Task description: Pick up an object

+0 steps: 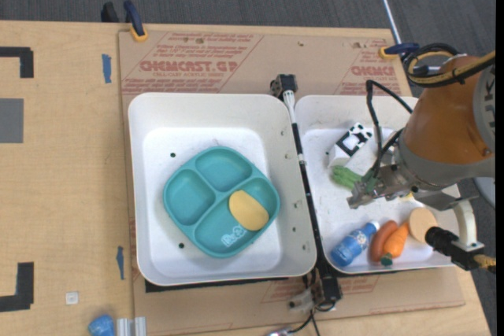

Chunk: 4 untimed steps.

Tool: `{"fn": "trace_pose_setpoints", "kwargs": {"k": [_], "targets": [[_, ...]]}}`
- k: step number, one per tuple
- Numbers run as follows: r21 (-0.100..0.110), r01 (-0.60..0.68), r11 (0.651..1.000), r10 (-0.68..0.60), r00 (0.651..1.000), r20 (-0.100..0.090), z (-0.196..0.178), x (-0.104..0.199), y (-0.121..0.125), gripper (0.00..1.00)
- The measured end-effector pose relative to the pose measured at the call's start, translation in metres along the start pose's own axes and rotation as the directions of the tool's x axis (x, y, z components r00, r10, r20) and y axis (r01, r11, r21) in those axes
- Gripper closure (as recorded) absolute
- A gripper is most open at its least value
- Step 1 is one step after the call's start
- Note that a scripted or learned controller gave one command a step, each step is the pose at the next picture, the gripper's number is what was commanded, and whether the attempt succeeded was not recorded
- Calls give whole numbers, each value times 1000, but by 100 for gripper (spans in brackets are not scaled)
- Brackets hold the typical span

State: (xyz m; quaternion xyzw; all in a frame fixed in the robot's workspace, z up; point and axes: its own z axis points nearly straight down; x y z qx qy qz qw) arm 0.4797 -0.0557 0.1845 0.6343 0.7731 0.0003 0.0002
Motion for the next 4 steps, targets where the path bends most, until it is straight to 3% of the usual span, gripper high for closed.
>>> {"fn": "trace_pose_setpoints", "kwargs": {"k": [1,2,3,4], "targets": [[0,0,1000,0,1000,0,0,0,0,0],[-2,199,980,-199,980,3,-1,-40,82,0],[-13,45,999,-45,999,5,76,-96,122,0],[-24,-13,1000,13,1000,10,78,-133,139,0]]}}
